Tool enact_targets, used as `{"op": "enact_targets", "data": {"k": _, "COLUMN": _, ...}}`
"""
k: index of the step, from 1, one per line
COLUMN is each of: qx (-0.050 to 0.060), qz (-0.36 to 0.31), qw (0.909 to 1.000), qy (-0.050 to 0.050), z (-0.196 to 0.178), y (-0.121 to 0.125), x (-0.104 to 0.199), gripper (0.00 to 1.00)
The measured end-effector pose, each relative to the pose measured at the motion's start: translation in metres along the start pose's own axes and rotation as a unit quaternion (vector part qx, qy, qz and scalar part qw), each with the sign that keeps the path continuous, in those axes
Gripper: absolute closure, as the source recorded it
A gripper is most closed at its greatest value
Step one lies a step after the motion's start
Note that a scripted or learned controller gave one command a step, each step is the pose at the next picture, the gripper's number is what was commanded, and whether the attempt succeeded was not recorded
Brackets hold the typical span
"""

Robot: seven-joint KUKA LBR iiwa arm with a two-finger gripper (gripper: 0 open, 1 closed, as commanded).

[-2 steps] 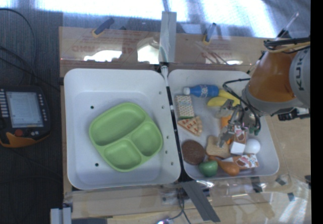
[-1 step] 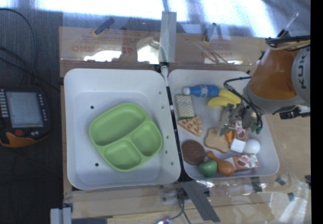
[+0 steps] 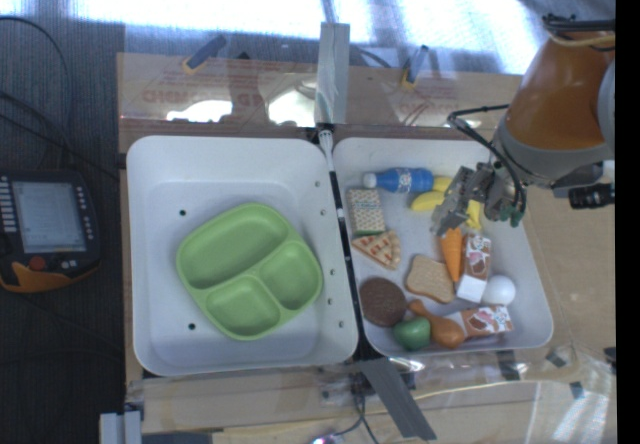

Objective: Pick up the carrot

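The carrot (image 3: 453, 254), orange and tapered, lies in the right bin (image 3: 535, 317) with its thick end pointing to the back and its tip toward the bread slice (image 3: 430, 279). My gripper (image 3: 456, 213) hangs right over the carrot's thick end, between the yellow banana (image 3: 428, 201) and a small red-and-white carton (image 3: 478, 256). The gripper body hides where it meets the carrot, so I cannot make out contact. The carrot rests on the bin floor.
The right bin is crowded: a blue-labelled bottle (image 3: 400, 179), sandwich (image 3: 366, 212), pizza slice (image 3: 377, 250), brown patty (image 3: 382, 301), green pepper (image 3: 411, 333), drumstick (image 3: 441, 328), white egg (image 3: 499, 289), another carton (image 3: 487, 320). The left bin (image 3: 160, 172) holds a green divided plate (image 3: 250, 270).
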State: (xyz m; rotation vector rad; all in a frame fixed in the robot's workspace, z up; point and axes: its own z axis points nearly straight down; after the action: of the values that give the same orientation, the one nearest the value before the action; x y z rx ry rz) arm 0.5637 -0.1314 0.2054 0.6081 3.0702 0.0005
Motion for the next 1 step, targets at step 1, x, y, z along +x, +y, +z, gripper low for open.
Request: {"op": "enact_targets", "data": {"k": 1, "qx": 0.001, "qz": -0.074, "qw": 0.9972, "qy": 0.007, "z": 0.1053, "y": -0.0150, "x": 0.0613, "gripper": 1.00}}
